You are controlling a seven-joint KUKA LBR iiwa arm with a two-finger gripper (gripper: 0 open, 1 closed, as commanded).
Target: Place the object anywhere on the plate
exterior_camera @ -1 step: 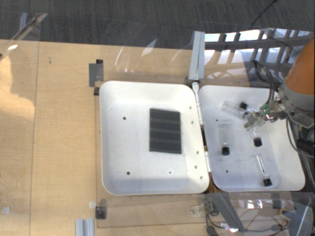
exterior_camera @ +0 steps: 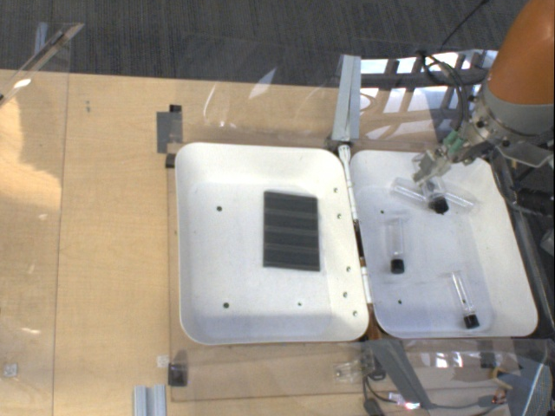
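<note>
— Left bin (exterior_camera: 199, 232)?
— Holds 1 dark ribbed plate (exterior_camera: 291, 230), flat near the middle.
— Right bin (exterior_camera: 512, 306)?
— Holds 3 clear tubes with black caps, all lying flat – 1 (exterior_camera: 434, 195) near the far edge, 1 (exterior_camera: 396, 245) toward the left side, 1 (exterior_camera: 462, 300) near the front right corner. All well apart from the plate.
— Gripper (exterior_camera: 440, 159)?
— Hangs over the right bin's far edge, just beside the farthest tube. Jaws too blurred and small; cannot tell whether spread or pressed together.
— Surface (exterior_camera: 87, 232)?
— Pale wood under both bins.
</note>
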